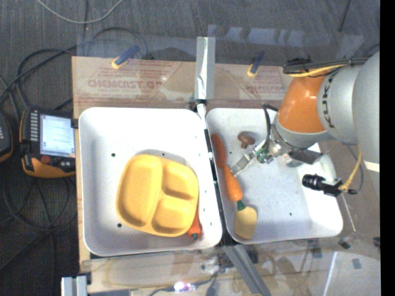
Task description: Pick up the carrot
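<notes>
On the far left, a small screen box (48,142) sits on the floor beside the desk (86,85), well away from the job.

The left bin (102,128) holds a yellow tray (157,193) with three sections. A small orange thing (195,230) peeks out from under the tray's lower right corner. It may be another toy food, but too little of it shows to tell.

The carrot (226,170) lies in the right bin (308,224). It is long and orange, and it rests right along the bin's left wall, pointing up and down in the view. Just below its lower end sits a pale yellow thing with a green top (245,219), almost touching the carrot. A small brown thing (246,139) lies near the carrot's top end, a little to the right.

The tool (242,164) hangs just beside the middle of the carrot, on its right. It points at the carrot, and nothing is between its tips. I cannot tell if it is spread or pressed together.

To do this step well, I think the tool should come down over the middle of the carrot, with one tip on each long side. The wall is the hard part, because there is little room for a tip on that side. The tool may need to nudge the carrot away from the wall first. It should stay clear of the yellow thing.
</notes>
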`<state>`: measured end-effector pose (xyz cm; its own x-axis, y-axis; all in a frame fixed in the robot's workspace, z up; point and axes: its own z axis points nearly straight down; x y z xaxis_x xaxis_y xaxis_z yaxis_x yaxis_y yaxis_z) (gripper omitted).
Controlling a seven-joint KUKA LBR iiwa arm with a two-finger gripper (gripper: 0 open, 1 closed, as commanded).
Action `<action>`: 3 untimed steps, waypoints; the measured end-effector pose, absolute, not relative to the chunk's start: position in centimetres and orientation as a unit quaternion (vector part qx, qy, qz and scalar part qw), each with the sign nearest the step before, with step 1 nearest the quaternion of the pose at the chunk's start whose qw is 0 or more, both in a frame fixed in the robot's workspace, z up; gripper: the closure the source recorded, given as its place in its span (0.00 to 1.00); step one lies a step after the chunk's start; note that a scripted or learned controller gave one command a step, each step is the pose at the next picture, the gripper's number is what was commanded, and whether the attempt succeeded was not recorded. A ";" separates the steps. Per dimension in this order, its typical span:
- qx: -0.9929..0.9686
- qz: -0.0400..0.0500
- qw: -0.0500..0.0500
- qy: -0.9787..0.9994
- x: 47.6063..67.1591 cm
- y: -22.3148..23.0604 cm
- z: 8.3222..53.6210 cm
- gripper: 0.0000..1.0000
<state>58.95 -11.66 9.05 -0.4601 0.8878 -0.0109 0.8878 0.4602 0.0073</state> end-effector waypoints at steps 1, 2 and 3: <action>0.501 0.002 0.010 0.865 54.6 -10.5 9.1 0.00; 0.501 0.003 0.010 0.865 54.7 -10.4 10.1 1.00; 0.657 -0.001 -0.001 0.754 50.0 -5.2 18.3 1.00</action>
